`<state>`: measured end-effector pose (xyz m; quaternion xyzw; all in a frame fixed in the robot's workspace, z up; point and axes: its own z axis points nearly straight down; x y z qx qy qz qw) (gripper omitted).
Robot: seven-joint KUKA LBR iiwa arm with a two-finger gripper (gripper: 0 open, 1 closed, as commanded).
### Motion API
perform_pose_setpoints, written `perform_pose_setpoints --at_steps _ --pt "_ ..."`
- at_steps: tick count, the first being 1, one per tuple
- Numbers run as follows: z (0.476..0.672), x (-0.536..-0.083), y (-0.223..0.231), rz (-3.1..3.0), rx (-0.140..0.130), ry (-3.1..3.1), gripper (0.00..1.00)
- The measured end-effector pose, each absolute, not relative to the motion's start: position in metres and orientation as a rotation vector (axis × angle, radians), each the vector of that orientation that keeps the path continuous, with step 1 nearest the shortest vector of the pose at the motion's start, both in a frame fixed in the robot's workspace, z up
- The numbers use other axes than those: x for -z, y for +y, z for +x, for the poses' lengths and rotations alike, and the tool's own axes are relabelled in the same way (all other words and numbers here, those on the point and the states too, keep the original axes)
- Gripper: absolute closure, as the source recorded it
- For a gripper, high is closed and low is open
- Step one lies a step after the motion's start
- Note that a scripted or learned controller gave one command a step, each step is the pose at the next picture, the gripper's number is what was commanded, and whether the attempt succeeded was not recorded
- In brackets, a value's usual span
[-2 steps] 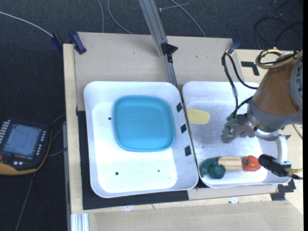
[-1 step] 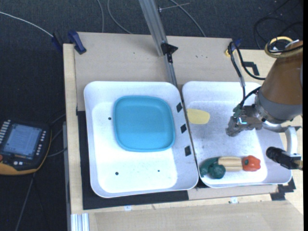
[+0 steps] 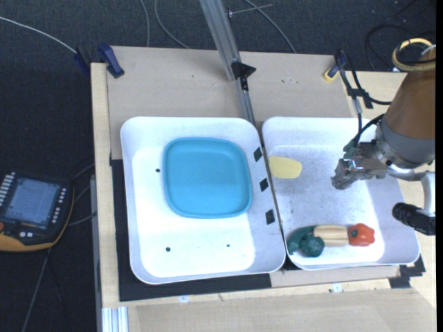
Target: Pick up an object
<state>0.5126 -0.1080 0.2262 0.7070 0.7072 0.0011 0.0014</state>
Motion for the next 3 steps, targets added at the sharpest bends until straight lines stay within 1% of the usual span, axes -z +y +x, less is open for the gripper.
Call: perform_pose_setpoints --at_steps 1,2,3 --pt "0.515 -0.225 -0.045 2.216 -0.002 2.228 1.00" --pt "0.514 -0.236 0.000 2.217 -0.003 2.226 1.00" --pt "0.517 -0.245 0.050 2.216 -0.002 2.227 1.00"
